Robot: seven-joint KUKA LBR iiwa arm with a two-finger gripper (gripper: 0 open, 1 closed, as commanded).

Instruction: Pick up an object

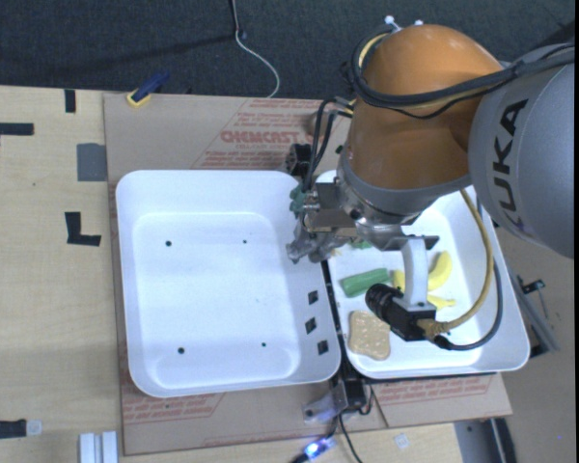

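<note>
We judge approach step: gripper (309, 249) at frame centre, over rim between bins; finger state we cannot tell. Green object (364, 281), tan piece (370, 336), yellow item (440, 270) lie in right bin (497, 355). Next: descend onto one.

Two bins sit side by side on a cardboard sheet (222, 143) that lies on the table (39, 287). The left bin (212, 287) touches the right bin (482, 355) along their shared edge. In the right bin, a pepper-shaped piece (364, 281) lies near that shared edge, a flat bread-like piece (370, 336) lies in front of it, and a banana (441, 270) lies to its right. The arm (434, 114) reaches in from the right, over the right bin's rear part.
</note>
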